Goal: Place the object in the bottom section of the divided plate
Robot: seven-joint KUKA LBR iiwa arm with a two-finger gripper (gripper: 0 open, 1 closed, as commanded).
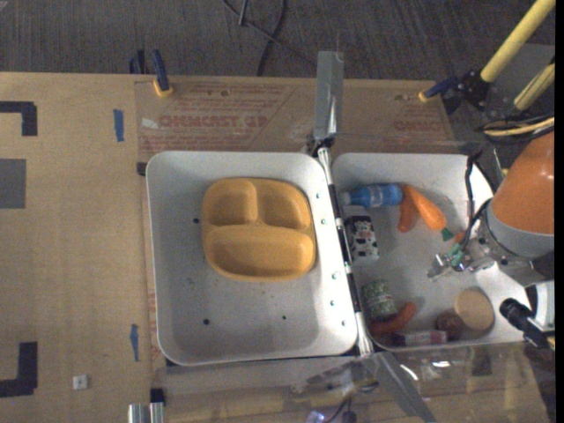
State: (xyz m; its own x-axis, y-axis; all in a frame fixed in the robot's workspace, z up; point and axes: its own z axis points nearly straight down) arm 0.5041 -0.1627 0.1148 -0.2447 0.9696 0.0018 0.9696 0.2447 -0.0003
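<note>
At right of frame, the gripper hovers over the right bin, finger state indeterminate. The yellow divided plate lies well to its left; its bottom section runs left–right, with no object seen gripped

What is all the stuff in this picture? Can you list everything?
Bins: two, white, side by side; left bin, right bin.
Divided plate: one, yellow, three sections, in the left bin.
Bottle: one, blue, lying at the right bin's top.
Carrots: two, orange, beside the bottle.
Small carton: one, black and white, right bin's left side.
Can: one, green patterned, below the carton.
Sausage: one, red, near the right bin's bottom edge.
Round disc: one, tan, right bin's lower right.
Clamps: blue and yellow, at the bench's top edge.
Arm: one, grey and orange, from the right.
Gripper: one, over the right bin.
</note>
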